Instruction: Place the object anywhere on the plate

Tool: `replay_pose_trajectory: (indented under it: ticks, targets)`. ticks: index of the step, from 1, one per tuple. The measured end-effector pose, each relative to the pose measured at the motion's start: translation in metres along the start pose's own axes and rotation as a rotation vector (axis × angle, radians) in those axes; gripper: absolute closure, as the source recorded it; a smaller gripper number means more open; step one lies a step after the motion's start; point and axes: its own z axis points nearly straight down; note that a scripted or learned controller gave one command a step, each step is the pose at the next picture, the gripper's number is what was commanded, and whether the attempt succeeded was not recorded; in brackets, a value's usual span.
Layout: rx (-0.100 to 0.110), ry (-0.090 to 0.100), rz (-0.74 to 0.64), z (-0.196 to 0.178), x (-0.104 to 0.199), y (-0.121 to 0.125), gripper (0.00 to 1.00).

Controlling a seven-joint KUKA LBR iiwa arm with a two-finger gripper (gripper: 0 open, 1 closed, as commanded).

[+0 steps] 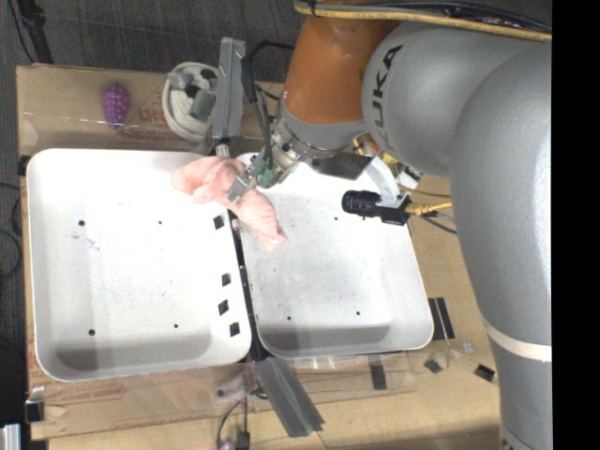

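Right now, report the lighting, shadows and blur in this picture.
Camera view: even overhead light; both white bins nearly washed out, soft shadows along their near walls; the pink cloth looks slightly soft; the arm looms large and close, its grey shell lightly glossy.

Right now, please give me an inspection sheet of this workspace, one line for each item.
Surface: two white bins side by side, left bin and right bin, on a brown bench.
Job's things: pink cloth draped over the divide between the bins; no plate recognisable.
Clutter: purple object and a white round object on the bench behind the left bin.
Grippers: pincer at the cloth; grasp unclear.
Cables: black cable behind the bins; cables along the arm.
Surroundings: dark floor.
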Motion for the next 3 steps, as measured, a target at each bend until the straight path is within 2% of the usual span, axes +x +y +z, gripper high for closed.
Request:
replay_pose_trajectory:
  ticks: [1,2,3]
  targets:
    - [0.0,-0.001,-0.403,-0.002,0.045,0.007,1.0]
    - [0.0,-0.001,-0.807,0.006,0.094,0.004,1.0]
    - [0.0,-0.001,-0.806,0.006,0.094,0.004,0.0]
